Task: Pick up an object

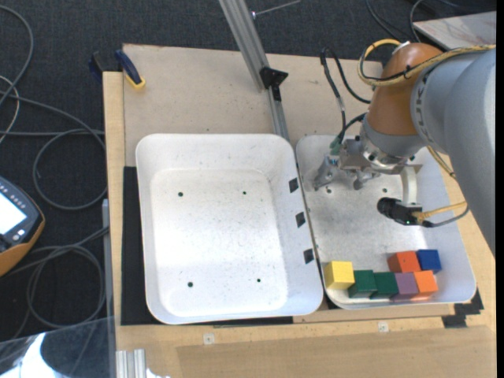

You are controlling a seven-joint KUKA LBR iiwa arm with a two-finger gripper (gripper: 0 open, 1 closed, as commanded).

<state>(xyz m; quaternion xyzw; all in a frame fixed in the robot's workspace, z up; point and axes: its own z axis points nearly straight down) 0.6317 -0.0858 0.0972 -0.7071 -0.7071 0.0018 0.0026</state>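
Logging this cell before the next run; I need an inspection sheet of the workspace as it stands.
Surface: wooden bench bearing left bin and right bin.
Job's things: yellow block, two green blocks, red block, blue block, purple block and orange block, clustered at the right bin's near edge.
Clutter: blue-and-yellow clamp at the bench's far left corner.
Grippers: end effector over the right bin's far end, apart from the blocks.
Cables: black loops on the floor.
Surroundings: dark carpet, metal pole, handheld pendant.

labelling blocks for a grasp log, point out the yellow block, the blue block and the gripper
yellow block (340,272), camera view, top face
blue block (429,260), camera view, top face
gripper (340,177), camera view, between its fingertips
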